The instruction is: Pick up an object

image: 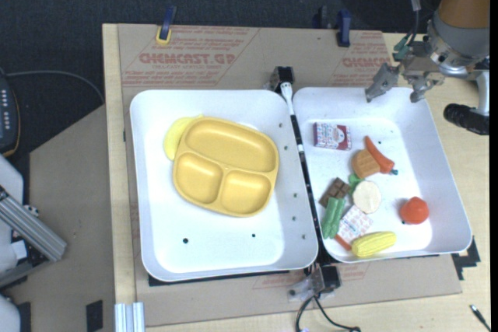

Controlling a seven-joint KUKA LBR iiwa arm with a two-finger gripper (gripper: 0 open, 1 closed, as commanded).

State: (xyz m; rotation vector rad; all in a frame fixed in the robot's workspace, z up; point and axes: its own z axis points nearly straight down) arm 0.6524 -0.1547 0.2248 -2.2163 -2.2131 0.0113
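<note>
The gripper [399, 87] hovers with fingers spread, holding nothing, over the right bin's [436, 144] far edge. Toy food lies below it: a red carton [332, 136], a tomato [415, 211], corn [373, 243].

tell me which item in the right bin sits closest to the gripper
The red and white packet, lying apart toward the bin's far end below the gripper; the other items cluster nearer the camera.
</note>
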